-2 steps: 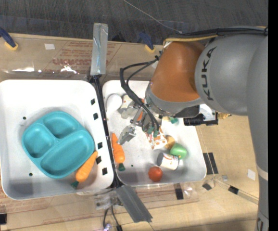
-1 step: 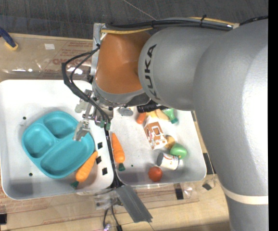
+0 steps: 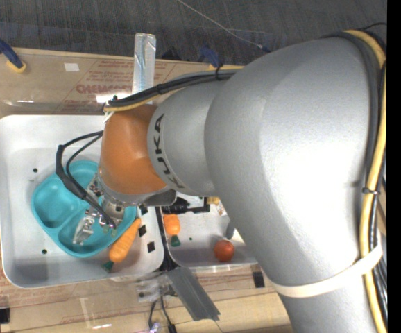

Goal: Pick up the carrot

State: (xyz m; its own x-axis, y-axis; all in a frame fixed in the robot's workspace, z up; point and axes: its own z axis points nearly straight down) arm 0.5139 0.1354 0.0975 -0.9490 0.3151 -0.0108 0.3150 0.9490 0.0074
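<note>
Lettering reading KUKA runs in dark capitals along the grey arm (image 3: 270,151), just beside the orange band (image 3: 128,155) above the wrist. Below that band the gripper (image 3: 88,229) hangs over a teal two-part dish (image 3: 51,207) in the left white bin (image 3: 10,179); its metal fingers point down into the dish's nearer compartment, and whether they stand apart or together cannot be told, since the wrist covers much of them. Nothing shows between them. The carrot (image 3: 124,243) lies just to the right of the gripper, slanted, against the dish's outer edge on the bin floor, its green end toward the near wall. Further right of the tool, in the right white bin (image 3: 207,262), sit a small orange piece (image 3: 171,225) and a red round fruit (image 3: 223,250). Behind the bins, cardboard (image 3: 62,82) bears faint red print, too blurred to read.
</note>
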